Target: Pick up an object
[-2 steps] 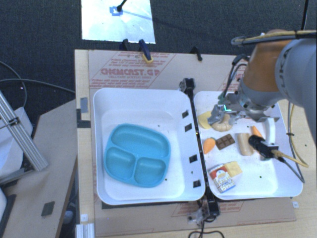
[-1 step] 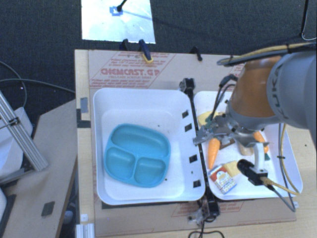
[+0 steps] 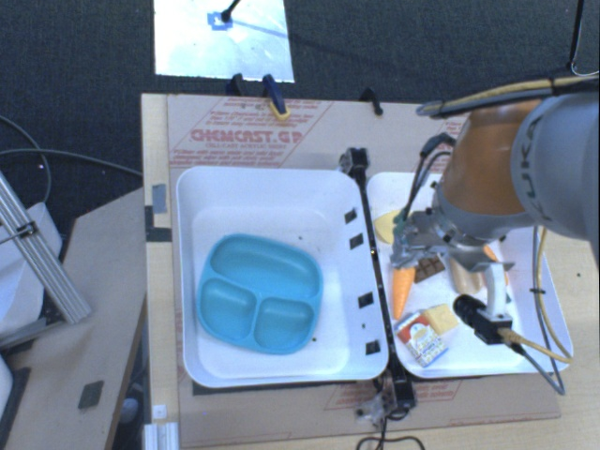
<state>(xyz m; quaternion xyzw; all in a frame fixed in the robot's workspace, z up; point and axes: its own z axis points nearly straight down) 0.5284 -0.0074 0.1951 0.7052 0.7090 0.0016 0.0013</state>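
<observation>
My gripper hangs low over the left half of the right bin, under the grey and orange wrist. Just below it lies an orange toy carrot, pointing toward the front. Beside the carrot's top sits a small brown chocolate-like piece. A pale yellow item lies just to the gripper's left, near the bin's left wall. Nearer the front are a yellow wedge and a small printed packet. A beige piece lies to the right, partly hidden by the arm. I see nothing held in the gripper.
The left bin holds a blue divided plate. A black divider with clips runs between the two bins. The arm's bulk and its yellow cables cover the back and right of the right bin.
</observation>
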